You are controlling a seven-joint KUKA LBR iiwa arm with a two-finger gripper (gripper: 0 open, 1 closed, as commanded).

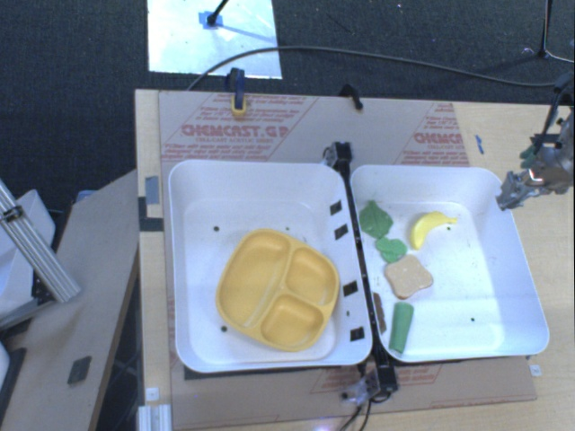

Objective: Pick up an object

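Hovering at the right bin's far right corner, gripper too blurry to tell its state, banana, toast, green bits inside, yellow tray in left bin

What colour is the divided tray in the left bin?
Yellow. The divided tray has three compartments; it is clear in the camera view.

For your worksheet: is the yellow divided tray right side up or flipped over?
Right side up: the yellow divided tray shows three hollow compartments facing the camera, lying in the left bin.
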